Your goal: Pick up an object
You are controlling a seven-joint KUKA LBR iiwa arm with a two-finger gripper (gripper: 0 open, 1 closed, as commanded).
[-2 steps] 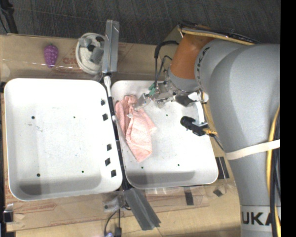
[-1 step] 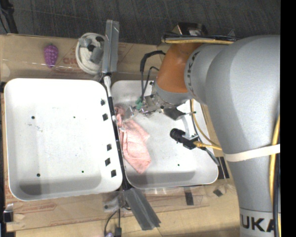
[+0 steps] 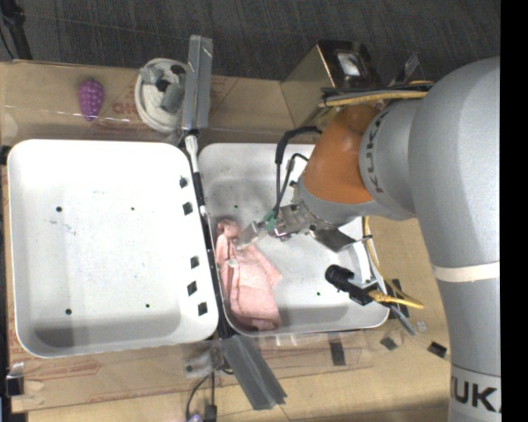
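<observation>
Far left on your brown bench (image 3: 35, 86), outside the bins, sits a small purple lump (image 3: 90, 98), oval and knobbly. Just to its right is a white coil (image 3: 161, 93), round, with something grey in its middle.

Below both lies the left bin (image 3: 97, 161): shallow, white, smooth, with rounded corners and a few dark specks on its floor. A grey metal bar (image 3: 198, 82) stands at the top of the seam between the two bins.

The right bin (image 3: 238, 170) has the same white, smooth shell. Your task's thing, a pink cloth (image 3: 246, 280), lies in it against the left wall. It is soft, crumpled and folded into a long heap that reaches the near corner.

The gripper (image 3: 277, 227) hangs at the cloth's upper right edge, pointing down and to the left. The view is blurred there, so you cannot tell whether the pincer is apart or together, nor whether it touches the cloth.

The arm (image 3: 449, 165) comes in from the right, thick, grey and glossy. It bends over the right bin, with its rounded orange band (image 3: 334, 165) just above the wrist.
</observation>
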